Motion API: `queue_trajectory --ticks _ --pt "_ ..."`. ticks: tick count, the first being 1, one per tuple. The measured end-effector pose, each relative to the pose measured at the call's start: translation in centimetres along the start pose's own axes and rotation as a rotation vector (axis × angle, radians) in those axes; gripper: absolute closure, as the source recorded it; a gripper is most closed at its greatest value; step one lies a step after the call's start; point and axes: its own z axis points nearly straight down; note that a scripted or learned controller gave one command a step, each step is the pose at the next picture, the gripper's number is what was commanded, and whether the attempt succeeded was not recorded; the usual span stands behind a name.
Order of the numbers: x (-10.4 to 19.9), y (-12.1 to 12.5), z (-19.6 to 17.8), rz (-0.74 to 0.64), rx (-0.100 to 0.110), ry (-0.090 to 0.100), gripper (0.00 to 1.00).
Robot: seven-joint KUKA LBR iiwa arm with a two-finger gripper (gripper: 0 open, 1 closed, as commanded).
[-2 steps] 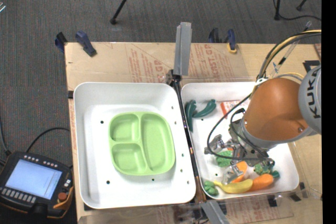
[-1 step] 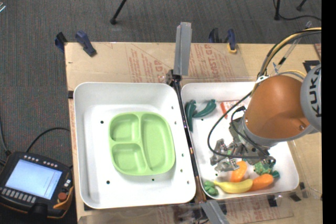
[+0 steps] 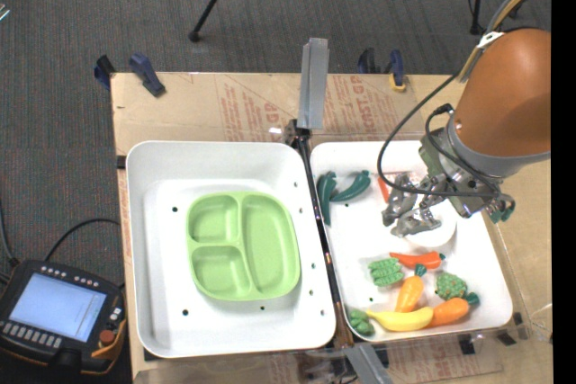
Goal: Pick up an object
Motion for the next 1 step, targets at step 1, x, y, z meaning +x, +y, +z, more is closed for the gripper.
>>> queue_trajectory --ticks 1 --pt "4.43 -5.06 13.47 -0.181 -0.017 0.024 1.00"
